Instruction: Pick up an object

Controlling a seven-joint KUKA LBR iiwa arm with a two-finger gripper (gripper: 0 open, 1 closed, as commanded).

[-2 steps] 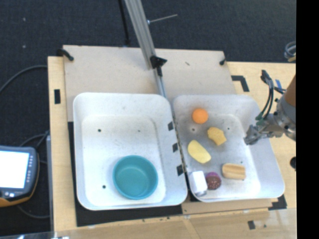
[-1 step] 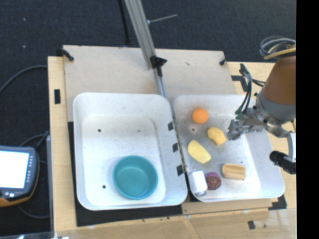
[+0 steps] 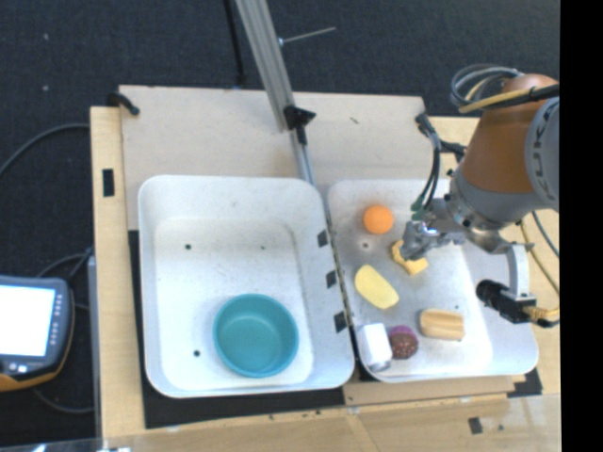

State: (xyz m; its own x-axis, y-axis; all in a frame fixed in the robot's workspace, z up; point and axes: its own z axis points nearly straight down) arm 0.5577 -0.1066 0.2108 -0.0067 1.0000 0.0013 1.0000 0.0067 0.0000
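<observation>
My gripper (image 3: 413,245) is low in the right bin (image 3: 504,351), directly over a small yellow wedge (image 3: 412,264) and touching or almost touching it. The wedge's top is hidden under the gripper. An orange ball (image 3: 378,219) lies just up and left of the gripper. A larger yellow oval piece (image 3: 376,287) lies down and left of it. Near the bin's front edge are a tan bread-like piece (image 3: 441,324), a maroon ball (image 3: 403,343) and a white block (image 3: 375,344).
The left bin (image 3: 170,205) holds a teal bowl (image 3: 255,335) at its front. A slanted metal post (image 3: 273,64) rises behind the bins. The arm's grey and orange wrist (image 3: 499,168) overhangs the right bin's back right corner, with cables around it.
</observation>
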